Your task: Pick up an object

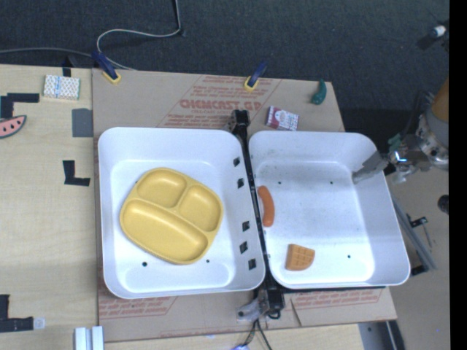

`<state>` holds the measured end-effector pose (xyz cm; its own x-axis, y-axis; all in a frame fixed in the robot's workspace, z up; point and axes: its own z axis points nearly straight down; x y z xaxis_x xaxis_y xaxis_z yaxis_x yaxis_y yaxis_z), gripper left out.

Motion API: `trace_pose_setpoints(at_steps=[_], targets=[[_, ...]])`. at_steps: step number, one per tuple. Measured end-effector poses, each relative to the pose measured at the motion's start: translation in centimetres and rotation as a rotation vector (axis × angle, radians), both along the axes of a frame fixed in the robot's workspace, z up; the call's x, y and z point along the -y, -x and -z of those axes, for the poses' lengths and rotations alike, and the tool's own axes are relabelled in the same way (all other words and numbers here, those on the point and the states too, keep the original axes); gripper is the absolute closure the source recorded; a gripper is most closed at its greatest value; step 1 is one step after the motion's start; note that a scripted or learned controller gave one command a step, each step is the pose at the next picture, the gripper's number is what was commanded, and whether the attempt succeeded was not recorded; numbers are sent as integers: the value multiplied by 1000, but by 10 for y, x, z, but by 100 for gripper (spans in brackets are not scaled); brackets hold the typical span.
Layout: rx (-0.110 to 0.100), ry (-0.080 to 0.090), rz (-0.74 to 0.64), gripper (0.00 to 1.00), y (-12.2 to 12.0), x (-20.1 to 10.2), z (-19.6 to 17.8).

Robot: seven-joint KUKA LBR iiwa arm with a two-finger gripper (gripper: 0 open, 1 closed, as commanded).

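Observation:
An orange-brown sausage lies against the left wall of the right bin. A tan waffle piece rests near that bin's front edge. A yellow divided plate sits in the left bin. My gripper reaches in from the right and hangs over the right bin's upper right rim. It is well apart from the sausage and the waffle piece, and nothing shows in it.
The bins stand on a cardboard sheet held by yellow clamps. A small red-and-white packet lies behind the right bin, and a green clip lies at the cardboard's far right corner. A cable runs across the back.

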<state>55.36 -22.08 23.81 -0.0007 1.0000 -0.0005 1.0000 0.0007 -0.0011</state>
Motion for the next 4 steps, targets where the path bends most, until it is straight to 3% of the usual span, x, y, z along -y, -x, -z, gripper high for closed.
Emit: trace_pose_setpoints(at_steps=[1,2,3,4], targets=[[-2,-2,1,0,50,2,120],[4,1,1,0,69,-47,152],[7,4,2,100,68,-47,142],[7,3,1,100,68,-103,151]])
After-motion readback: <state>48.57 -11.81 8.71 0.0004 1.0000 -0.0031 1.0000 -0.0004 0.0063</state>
